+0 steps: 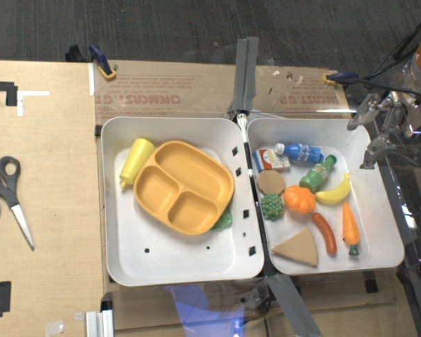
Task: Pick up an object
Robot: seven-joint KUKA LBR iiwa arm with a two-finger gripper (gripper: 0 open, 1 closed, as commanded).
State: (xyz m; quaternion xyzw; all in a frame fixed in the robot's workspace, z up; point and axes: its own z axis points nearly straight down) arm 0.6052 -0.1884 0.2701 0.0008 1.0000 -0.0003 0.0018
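While nothing had yet been lifted, the gripper (376, 136) hung over the far right corner of the right bin (389, 255), up by its rim and apart from every toy below. Whether it was spread or closed, I could not tell: the metalwork there blurred into cables and frame.

What a crowd it had to choose from! A banana (335, 192) lay nearest its side, curved against a green bottle (317, 174), with a carrot (349, 227) lying lengthwise near the bin's right wall. Further in sat an orange (299, 199), touching a broccoli floret (271, 206), a brown round disc (271, 182) and a sausage (324, 233). A blue bottle (299, 152) and a small carton (272, 160) were lying at the far end, and a tan wedge (297, 248) was at the near one.

Over in the left bin (119, 258), a yellow divided plate (183, 186) lay tilted across a green item (223, 221), a yellow squeeze bottle (135, 161) just beside it.

My read: the arm was parked high and off to the side so the camera got a clear look at both bins. The carrot looked the easiest pick, having open floor around it; the tightly bunched orange group risked a nudge.
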